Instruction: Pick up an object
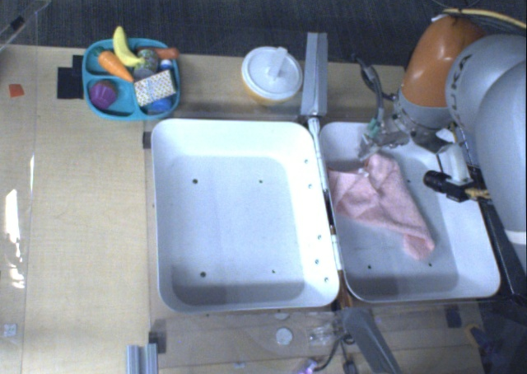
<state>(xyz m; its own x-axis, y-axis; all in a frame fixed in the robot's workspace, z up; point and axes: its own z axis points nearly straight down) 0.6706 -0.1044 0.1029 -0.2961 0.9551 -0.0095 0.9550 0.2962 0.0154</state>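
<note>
1. Right bin [473, 282] is the landmark here. A pink cloth [385, 203] lies crumpled inside it, running from the upper left toward the middle.
2. The gripper [380, 135] sits at the cloth's top corner — that corner looks bunched up right under the tip, but I honestly can't tell if the fingers are apart or pinched on it.
3. Left of that bin is the other bin [239, 282].
4. Further up-left on the table [74, 240] — a blue tray [92, 102] of toy food and a white lidded cup [272, 73].
</note>
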